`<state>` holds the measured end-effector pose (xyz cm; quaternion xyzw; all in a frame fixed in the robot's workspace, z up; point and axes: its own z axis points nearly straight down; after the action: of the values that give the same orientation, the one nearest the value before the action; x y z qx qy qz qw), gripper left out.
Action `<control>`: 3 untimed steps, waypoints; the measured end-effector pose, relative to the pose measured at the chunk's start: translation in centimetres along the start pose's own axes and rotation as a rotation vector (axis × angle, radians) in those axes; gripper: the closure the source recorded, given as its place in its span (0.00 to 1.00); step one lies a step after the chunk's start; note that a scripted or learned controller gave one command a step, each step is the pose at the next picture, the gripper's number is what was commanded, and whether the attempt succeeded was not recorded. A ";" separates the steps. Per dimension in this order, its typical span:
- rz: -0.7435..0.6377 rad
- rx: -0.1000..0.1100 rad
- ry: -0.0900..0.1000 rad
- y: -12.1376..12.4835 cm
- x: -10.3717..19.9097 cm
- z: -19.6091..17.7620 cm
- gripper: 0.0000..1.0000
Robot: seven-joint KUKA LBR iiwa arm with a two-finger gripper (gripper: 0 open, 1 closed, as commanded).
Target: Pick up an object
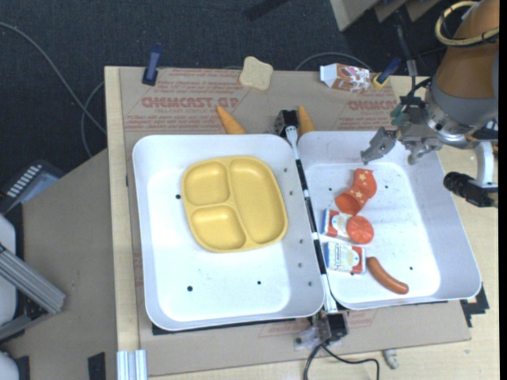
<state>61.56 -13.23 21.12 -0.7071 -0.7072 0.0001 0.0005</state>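
The hand [395, 147] hangs over the far edge of the right bin [444, 236], with its two fingers spread wide apart and nothing between them. One finger [378, 148] points toward the bin's middle and the other [416, 152] sits nearer the arm; neither touches any item.

Inside the right bin, a red toy piece with yellow spots [358, 191] lies just below the hand, close to it but apart. Next to that piece sits a red round slice [360, 229], resting against a small white and red packet [333, 223]. A second packet [344, 257] lies just in front of the first, and a sausage [386, 275] lies beside it near the bin's front edge.

The left bin [158, 275] holds a yellow divided plate [234, 203]. On the tabletop [190, 101] behind the bins lie a slice of bread [256, 72], a carrot [230, 120] and a small carton [345, 76].
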 end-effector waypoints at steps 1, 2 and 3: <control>0.001 0.003 0.001 0.1 -0.8 12.3 0.00; 0.000 0.001 0.001 -4.9 3.3 12.7 0.00; 0.001 -0.001 0.000 -4.8 3.3 11.7 1.00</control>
<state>56.74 -9.95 9.44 -0.7074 -0.7068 -0.0002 0.0000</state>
